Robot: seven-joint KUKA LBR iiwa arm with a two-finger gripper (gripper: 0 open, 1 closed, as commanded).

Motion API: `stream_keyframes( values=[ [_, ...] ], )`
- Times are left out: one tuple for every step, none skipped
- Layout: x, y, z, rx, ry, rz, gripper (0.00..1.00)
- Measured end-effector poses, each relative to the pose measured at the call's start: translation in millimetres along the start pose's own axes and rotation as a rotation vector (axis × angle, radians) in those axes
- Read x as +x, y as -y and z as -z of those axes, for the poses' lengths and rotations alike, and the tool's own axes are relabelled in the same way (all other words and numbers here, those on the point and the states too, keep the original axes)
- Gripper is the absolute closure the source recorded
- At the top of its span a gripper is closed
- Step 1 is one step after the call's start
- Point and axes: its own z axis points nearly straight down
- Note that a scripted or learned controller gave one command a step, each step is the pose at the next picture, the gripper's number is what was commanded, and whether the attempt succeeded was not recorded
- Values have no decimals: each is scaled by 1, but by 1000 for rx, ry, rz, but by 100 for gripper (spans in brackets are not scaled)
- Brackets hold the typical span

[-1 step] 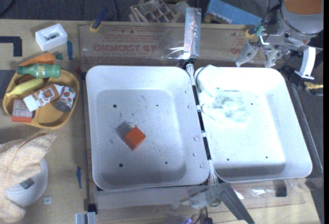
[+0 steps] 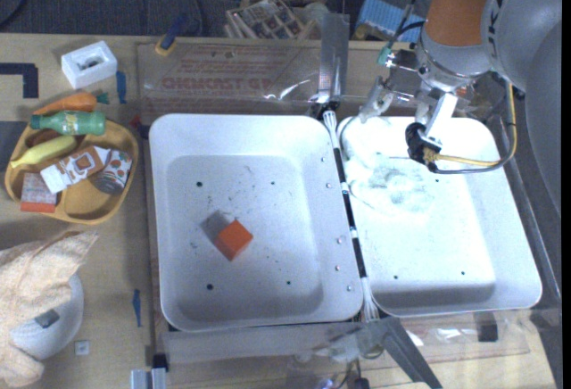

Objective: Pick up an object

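An orange cube (image 2: 235,239) lies in the left bin (image 2: 178,146), a little left of its middle, with a dark shadow at its upper left. The gripper (image 2: 397,106) hangs over the back left corner of the right bin (image 2: 508,227), below the grey wrist and orange band. It is far from the cube, with the divider between the bins in between. I see nothing held at the gripper. Faint grey smudges (image 2: 393,185) mark the right bin's floor just below the gripper.
A wooden bowl (image 2: 98,204) of toy food stands left of the bins, with a white box (image 2: 89,64) behind it and a beige cloth (image 2: 40,280) in front. A clear plastic panel (image 2: 232,75) lies behind the left bin. A yellow cable (image 2: 468,164) loops over the right bin.
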Motion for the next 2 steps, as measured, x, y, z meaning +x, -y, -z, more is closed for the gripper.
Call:
stream_keyframes(
  values=[
    [-63,-24,13,-7,1,6,0],
    [-113,0,-42,-3,0,179,0]
  ],
)
